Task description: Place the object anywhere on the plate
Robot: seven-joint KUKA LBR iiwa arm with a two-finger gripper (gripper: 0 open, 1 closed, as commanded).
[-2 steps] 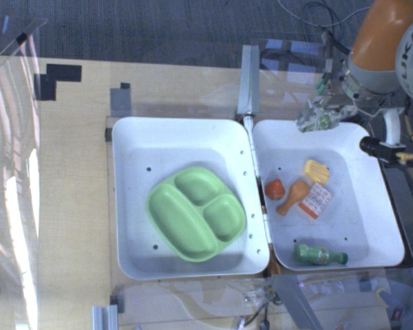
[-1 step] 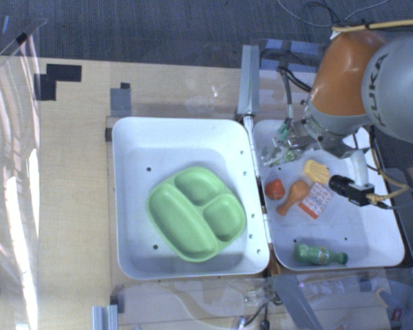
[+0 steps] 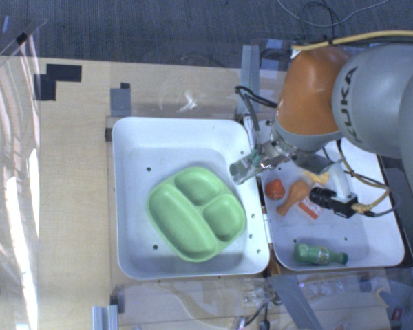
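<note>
With nothing yet placed on the green 3-compartment plastic plate [image 3: 196, 213] in the left white bin [image 3: 127, 198], the two-finger gripper [image 3: 246, 167] is being positioned above the bins' shared edge, its opening indeterminable, while candidate objects are lying in the right white bin [image 3: 392, 249].

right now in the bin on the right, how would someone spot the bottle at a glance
Start at the right white bin, under the grey and orange arm. Along its near edge lies the green bottle, on its side. It is the only green item there; the red piece and the tan drumstick-shaped toy lie farther back.
</note>
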